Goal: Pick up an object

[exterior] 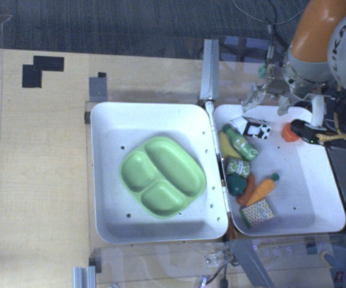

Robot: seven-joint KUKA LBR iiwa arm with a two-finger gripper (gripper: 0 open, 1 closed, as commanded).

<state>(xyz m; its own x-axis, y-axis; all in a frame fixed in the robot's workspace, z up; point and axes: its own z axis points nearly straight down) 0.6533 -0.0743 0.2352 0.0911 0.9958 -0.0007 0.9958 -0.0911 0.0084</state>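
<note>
The gripper (268,98) hangs over the far rim of the right bin (317,221), its two fingers spread apart with nothing between them. The main risk is the crowding below: the candidate objects lie packed along the bin's left wall, so a descent could pinch two at once, wedge a finger against the wall, or close on air if a rounded piece rolls away. Just beneath and slightly nearer the camera sits a small black-and-white box (256,129), the closest thing to the fingers. Next to it lies a green bottle (242,143) against a yellow piece, possibly a banana (225,144). Further off are an orange carrot (262,189) and a patterned packet (257,212). The left bin (107,221) holds a green divided plate (163,175), well apart.
</note>
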